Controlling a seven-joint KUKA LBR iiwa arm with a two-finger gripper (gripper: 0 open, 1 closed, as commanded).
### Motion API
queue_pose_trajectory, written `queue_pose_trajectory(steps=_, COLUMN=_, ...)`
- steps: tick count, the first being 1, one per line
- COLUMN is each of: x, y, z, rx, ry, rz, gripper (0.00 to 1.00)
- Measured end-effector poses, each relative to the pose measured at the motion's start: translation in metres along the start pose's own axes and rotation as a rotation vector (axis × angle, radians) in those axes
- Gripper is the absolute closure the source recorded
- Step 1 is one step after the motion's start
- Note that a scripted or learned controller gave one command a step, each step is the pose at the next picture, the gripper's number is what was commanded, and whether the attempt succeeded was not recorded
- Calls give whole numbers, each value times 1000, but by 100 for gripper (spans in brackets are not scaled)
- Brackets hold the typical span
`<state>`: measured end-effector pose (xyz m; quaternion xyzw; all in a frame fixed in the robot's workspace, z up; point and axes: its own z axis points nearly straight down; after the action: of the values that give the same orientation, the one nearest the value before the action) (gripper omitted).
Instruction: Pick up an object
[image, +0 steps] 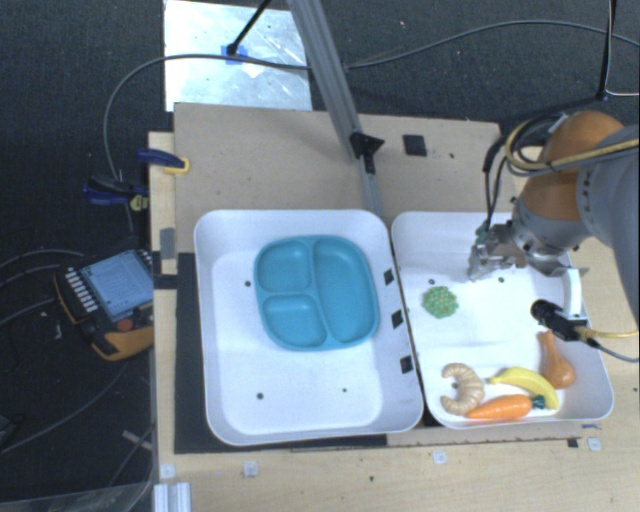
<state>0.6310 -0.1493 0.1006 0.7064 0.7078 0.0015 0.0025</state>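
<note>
Now hovering over the right bin (420, 232), gripper (483, 262) opening impossible to tell, broccoli (439, 301) lying just below-left, croissant (461, 386), carrot (499, 407), banana (524, 381) sitting farther below

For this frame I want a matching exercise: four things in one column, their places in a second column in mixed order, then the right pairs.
Things:
1. blue plate
2. broccoli
3. carrot
4. gripper

Places:
A. near front rim of the right bin
B. over the back of the right bin
C. in the left bin
D. middle of the right bin, left side

Pairs: 1-C, 2-D, 3-A, 4-B
</note>
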Motion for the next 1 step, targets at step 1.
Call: queue_pose_trajectory(steps=1, x=-3, y=2, z=-64, rx=0, ry=0, rz=-2, gripper=100)
